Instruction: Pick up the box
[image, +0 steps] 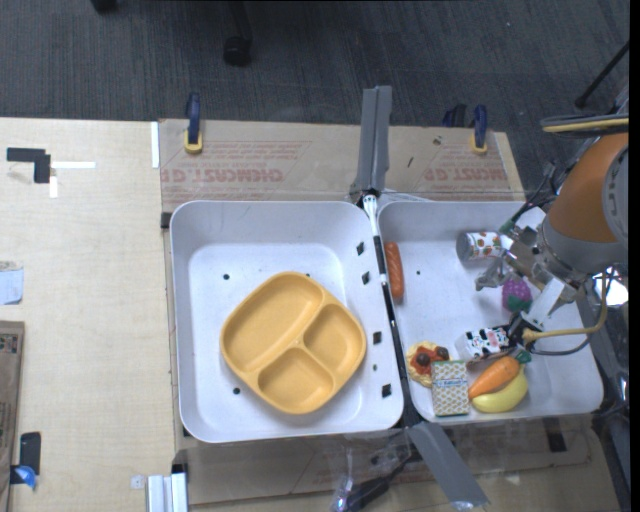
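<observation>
Still the approach step: pincer (497, 268), fingers too tangled in clutter to tell if spread or pressed, hovering high in the right bin (440, 225), well apart from the box (450, 388) at the bin's front edge; next, moving forward and down over it.

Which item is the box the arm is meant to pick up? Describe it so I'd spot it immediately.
Look in the right bin, at its near edge. The box is a small flat greenish carton lying beside the banana and carrot. It is the only rectangular item among those rounded ones.
</observation>
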